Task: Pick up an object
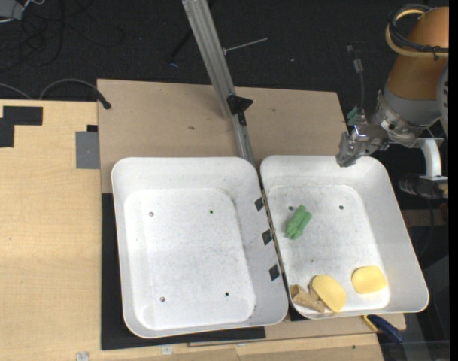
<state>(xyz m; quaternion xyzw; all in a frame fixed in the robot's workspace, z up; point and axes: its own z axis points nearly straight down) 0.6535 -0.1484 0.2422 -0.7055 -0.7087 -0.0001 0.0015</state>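
The hand (pixel 349 155) is hanging over the far rim of the right bin (pixel 398 201), near that bin's far right corner, and it is carrying nothing. Whether it is apart or together cannot be told from this slant; it is reading only as a dark, blurred cluster below the grey wrist.

Every candidate is lying in the right bin, toward the camera from the hand. The green object (pixel 298 222) is sitting nearest, roughly mid-bin and a little to the left side, close to the divider between the two bins. Its long axis is running from far-right to near-left, tilted slightly off the bin's length. So the hand is needing to travel toward the near side and leftward to come over it, and a grip across the short width is likely calling for the wrist to turn to suit that tilt.

The other pieces are lying well apart from the hand, along the near edge: a yellow oval piece (pixel 329 292) touching a tan crumbly piece (pixel 307 299) in the near left corner, and a second yellow round piece (pixel 368 280) just beside them to the right. The left bin (pixel 138 201) is resting beside it on the surface (pixel 40 224).
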